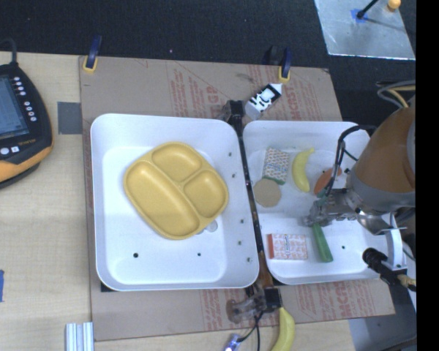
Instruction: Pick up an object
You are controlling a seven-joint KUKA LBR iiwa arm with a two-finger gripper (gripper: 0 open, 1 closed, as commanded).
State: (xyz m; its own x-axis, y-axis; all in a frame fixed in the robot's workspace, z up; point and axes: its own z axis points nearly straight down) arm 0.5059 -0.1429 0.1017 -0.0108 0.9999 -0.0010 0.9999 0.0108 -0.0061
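1. Low in the right bin (351, 273), near its middle: gripper (319, 216), tip just above the upper end of a green stick-like object (323, 244) lying on the bin floor toward the near edge
2. Cannot tell whether the claw is apart or together; metal parts blur into one grey clump at the tip
3. Nothing seen lifted off the floor, so pick judged not yet done; grasp and raise left to do
4. Other candidates in the same bin: banana-shaped yellow piece (301, 169) and patterned packet (276, 164) by the far edge, round tan disc (267, 192) near the left wall, red-and-white card (287, 246) toward the near left corner
5. Left bin (110, 196) carrying a yellow divided plate (175, 189) at its centre
6. Orange item (323, 180) beside the wrist partly covered by cables, identity unclear
7. Right side of the right bin hidden under the arm (384, 163)
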